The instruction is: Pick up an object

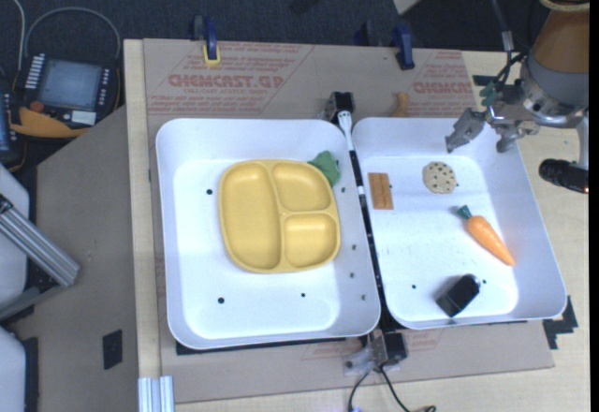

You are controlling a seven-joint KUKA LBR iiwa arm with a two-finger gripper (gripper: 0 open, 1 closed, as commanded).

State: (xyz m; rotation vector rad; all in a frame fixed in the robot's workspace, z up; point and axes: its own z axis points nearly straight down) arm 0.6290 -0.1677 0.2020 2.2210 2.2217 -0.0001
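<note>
Fingers (482,131) spread, nothing btwn them, above right bin (533,213) far edge; cookie (439,177) lies flat & thin, so they could scrape bin floor & miss.

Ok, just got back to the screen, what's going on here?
The arm's gripper hangs open above the far end of the right bin, holding nothing. Below it lie a cookie, a carrot, a tan block and a black object. The left bin holds a yellow divided plate with something green at its edge.
</note>
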